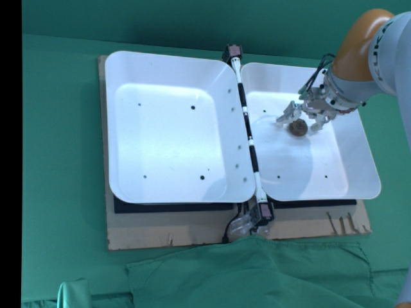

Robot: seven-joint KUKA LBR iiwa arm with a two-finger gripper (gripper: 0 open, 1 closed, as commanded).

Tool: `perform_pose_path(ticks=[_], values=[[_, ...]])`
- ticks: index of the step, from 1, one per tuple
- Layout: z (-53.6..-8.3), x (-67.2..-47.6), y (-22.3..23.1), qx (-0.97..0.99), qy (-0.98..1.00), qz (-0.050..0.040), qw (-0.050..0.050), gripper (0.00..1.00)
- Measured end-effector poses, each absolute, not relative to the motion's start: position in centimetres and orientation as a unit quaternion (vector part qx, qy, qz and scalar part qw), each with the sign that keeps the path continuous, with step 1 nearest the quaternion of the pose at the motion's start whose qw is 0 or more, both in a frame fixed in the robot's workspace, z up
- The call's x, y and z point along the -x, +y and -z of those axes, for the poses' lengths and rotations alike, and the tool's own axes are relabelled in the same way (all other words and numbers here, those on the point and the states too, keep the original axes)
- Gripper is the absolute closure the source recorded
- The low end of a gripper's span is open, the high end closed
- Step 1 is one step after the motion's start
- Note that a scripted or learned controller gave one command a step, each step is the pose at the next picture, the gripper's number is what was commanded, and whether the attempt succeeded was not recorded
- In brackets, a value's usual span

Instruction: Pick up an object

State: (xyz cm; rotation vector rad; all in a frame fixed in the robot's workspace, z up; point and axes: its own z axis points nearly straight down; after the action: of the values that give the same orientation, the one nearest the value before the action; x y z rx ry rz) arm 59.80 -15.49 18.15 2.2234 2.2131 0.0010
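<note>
We see the gripper (302, 115) low over the right bin (334, 172), its fingers spread apart. A small brown object (297, 128) lies on that bin's floor in its upper middle, just beneath and between the fingertips, not clamped by them. The left bin (128, 76) sits beside it on the green worktop (58, 140).

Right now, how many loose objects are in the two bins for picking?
1. A small brown round object lies in the right bin, toward its far half, right under the gripper. The arm could be hiding others.
</note>
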Motion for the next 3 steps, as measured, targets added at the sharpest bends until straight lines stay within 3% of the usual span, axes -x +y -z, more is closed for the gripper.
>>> perform_pose_path(ticks=[1, 3], values=[[-19.8, -60.1, -15.7, -0.710, 0.704, -0.0036, 0.009, 1.00], [-29.3, -61.1, -15.2, -0.708, 0.706, -0.0019, 0.004, 1.00]])
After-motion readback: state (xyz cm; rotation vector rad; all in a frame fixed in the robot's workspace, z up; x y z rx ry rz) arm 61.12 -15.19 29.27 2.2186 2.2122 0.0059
